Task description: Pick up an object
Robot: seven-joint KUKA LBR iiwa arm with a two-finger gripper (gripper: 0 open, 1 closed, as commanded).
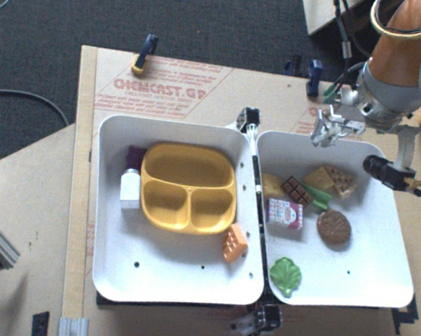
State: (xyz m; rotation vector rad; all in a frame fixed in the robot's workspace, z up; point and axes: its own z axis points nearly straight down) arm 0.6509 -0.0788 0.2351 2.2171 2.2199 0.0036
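Over the right bin's far edge: the claw (327,134) is hanging above the rim, well up from the things below, with nothing showing between its fingers; whether they are standing wide or narrow I cannot tell.
Task's thing: no single object is being named, so any piece in either bin is counting as a candidate; none is being lifted.
Nearest candidates: a tan waffle piece (331,180) is lying closest beneath the claw, near the far edge of the right bin (382,260), with a green strip (319,194) and a chocolate bar (297,190) crowding just beside it.
Middle of the right bin: a pink carton (285,214) is lying near the divider edge, and a round brown cookie (333,227) is sitting just beside it toward the right.
Near edge of the right bin: a green leaf (285,275) is lying by the near left corner, well apart from the cluster.
Left bin: a yellow divided tray (189,189) is taking up the centre of the left bin (166,280); a white bottle (130,189) is resting against its left side and an orange block (235,243) is sitting by its near right corner.
Arm: the grey and orange arm (408,43) is reaching over the table (86,186) from the right.
Progress: judging from this, the pick is only beginning; the descent, the closing and the lift are all left to do.
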